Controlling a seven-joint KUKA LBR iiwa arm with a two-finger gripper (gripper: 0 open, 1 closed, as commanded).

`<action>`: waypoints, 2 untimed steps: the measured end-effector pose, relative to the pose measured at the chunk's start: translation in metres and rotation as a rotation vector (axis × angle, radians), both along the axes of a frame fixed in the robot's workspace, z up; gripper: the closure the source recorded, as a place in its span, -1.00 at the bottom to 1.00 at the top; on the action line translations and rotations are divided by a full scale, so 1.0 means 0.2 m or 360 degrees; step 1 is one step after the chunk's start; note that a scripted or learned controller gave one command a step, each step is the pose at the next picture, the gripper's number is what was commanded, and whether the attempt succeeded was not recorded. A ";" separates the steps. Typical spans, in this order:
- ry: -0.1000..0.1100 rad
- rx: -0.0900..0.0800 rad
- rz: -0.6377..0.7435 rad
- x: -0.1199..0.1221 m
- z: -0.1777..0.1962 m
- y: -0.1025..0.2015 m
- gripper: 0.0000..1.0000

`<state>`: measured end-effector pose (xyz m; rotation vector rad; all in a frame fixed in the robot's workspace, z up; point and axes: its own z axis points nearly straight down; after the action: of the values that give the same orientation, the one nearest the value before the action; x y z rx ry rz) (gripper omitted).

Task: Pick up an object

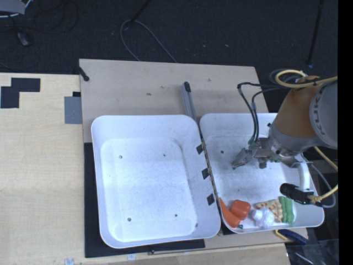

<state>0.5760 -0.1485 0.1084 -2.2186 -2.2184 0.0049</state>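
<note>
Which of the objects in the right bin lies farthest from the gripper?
The red-orange object at the bin's near-left corner; the green one and the pale pieces lie closer beneath the gripper.

From my remote seat I see my arm (317, 117) as a thick grey barrel with a wide orange band above the wrist, black cables looping off it, a pale yellowish hose coiled behind, and a small grey metal gripper (241, 160) at its tip.
</note>
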 end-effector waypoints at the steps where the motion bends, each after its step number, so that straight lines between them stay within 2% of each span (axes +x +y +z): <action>1: -0.0007 -0.0001 -0.0004 0.00 0.06 -0.01 1.00; 2: -0.0014 -0.0002 0.0000 0.05 0.29 0.00 1.00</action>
<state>0.5852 -0.1491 0.1661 -2.2239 -2.2231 -0.0029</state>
